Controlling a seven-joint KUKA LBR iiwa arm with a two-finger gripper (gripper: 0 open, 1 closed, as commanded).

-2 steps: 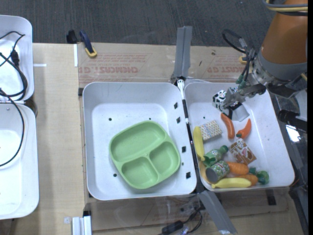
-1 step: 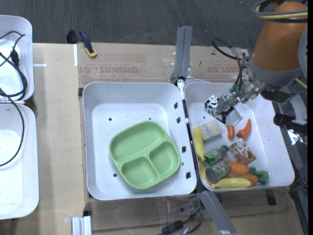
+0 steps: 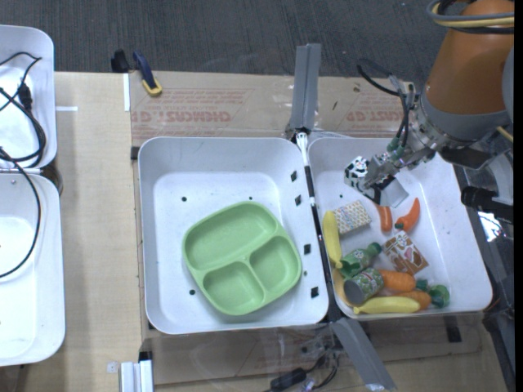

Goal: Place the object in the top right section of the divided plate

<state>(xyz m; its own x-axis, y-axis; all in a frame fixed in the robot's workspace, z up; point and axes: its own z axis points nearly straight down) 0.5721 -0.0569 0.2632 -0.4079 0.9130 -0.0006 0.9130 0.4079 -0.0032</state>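
While the grey arm with its orange band reaches in from the right, its two-finger gripper (image 3: 369, 175) hangs over the upper part of the right-hand shallow white bin (image 3: 470, 243).

A small black-and-white toy (image 3: 355, 170) sits at the fingertips and looks pinched between them, though the view is too coarse to be sure. Below it lie a pale waffle-patterned block (image 3: 351, 216), orange carrots (image 3: 399, 282), yellow bananas (image 3: 389, 305) and a printed carton (image 3: 405, 252). The pale green divided plastic plate (image 3: 241, 257) rests in the left-hand white bin (image 3: 163, 211), well apart from the gripper.
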